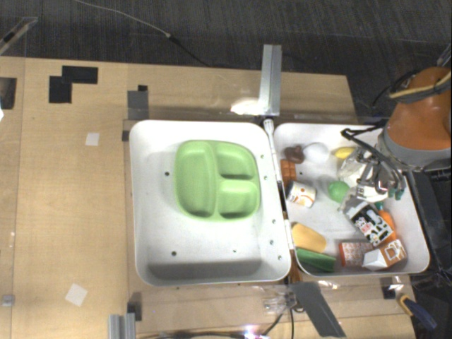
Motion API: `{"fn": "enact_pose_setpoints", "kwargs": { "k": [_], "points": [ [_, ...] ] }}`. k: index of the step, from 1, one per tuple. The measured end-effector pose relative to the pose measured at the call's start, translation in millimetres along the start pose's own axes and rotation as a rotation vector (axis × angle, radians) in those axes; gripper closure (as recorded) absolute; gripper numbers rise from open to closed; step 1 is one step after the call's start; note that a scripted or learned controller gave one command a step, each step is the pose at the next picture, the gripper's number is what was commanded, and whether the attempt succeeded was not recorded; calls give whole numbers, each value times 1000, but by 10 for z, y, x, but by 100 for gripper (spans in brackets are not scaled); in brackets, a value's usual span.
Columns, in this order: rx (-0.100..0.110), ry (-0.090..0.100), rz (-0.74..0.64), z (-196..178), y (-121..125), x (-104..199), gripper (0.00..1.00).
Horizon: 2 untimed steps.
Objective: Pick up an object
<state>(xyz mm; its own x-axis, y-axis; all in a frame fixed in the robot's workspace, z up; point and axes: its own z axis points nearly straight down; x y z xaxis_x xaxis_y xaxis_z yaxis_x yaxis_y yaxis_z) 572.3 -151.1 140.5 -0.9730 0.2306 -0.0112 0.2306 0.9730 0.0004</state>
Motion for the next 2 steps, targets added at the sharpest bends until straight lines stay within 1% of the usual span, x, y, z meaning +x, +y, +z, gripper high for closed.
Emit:
{"fn": "enact_pose_setpoints", "kwargs": {
  "k": [1, 2],
  "points": [
    [-1, -1, 83, 437, -192, 138, 0],
    [1, -1, -28, 525, -80, -913, 0]
  ]
}}
